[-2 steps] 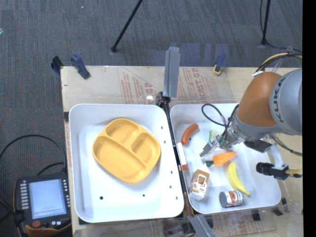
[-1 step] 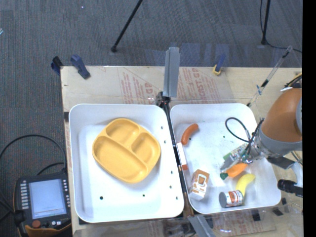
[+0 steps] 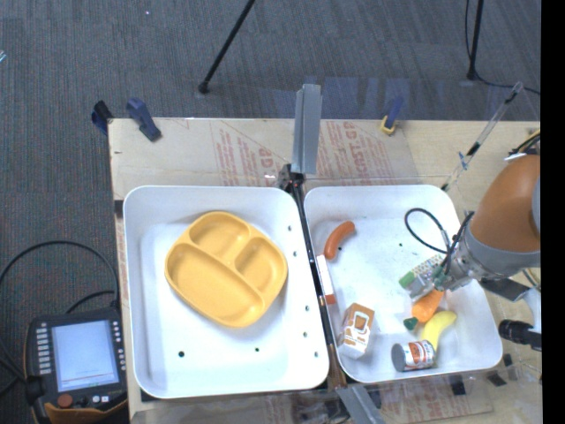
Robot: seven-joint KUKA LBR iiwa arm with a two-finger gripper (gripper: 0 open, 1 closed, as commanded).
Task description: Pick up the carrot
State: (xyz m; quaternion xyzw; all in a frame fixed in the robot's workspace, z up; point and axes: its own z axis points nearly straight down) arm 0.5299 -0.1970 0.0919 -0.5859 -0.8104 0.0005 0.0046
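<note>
One carrot (image 3: 427, 306) just under gripper (image 3: 439, 278)

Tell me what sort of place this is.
Likely a robotics lab: a plywood bench with two white bins, a teach pendant on grey carpet, and tripod legs behind.

The scene is lit evenly and softly from above, at moderate brightness. The two white bins (image 3: 141, 237) are rendered bright, close to washed out, with little surface detail kept. Only faint, short shadows are cast beneath the yellow tray (image 3: 227, 268). The whole picture is slightly soft and grainy. The carpet (image 3: 106, 42) is shown darker, with its weave visible.
</note>
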